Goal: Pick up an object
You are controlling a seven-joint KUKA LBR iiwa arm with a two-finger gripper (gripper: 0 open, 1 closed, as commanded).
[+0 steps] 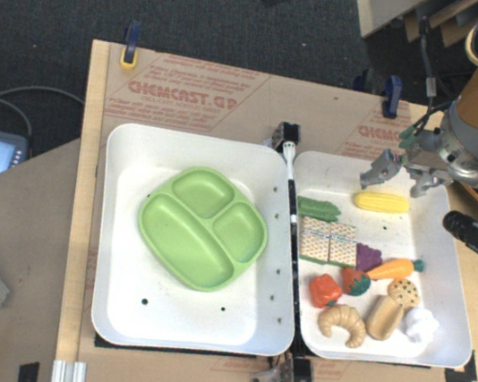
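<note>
Claw [406, 171] hangs over the far part of the right bin [454, 344], fingers spread, nothing between them. One finger [380, 171] points down-left, the other sits toward the arm side.

Directly below the claw, just nearer the camera: yellow corn cob [382, 202], lying flat and alone on the bin floor, apart from the other toys. Judged the likely target, since the spread fingers straddle the space right above it and it has room on both long sides for them to come down.

Further from the claw, toward the near rim: green pod [318, 210], carrot [391, 269], croissant [344, 323]. These are crowded together, so harder to take singly.

Far to the claw's left, in the other bin: green divided plate [203, 227].

Pick not yet made; descent and closing remain.
</note>
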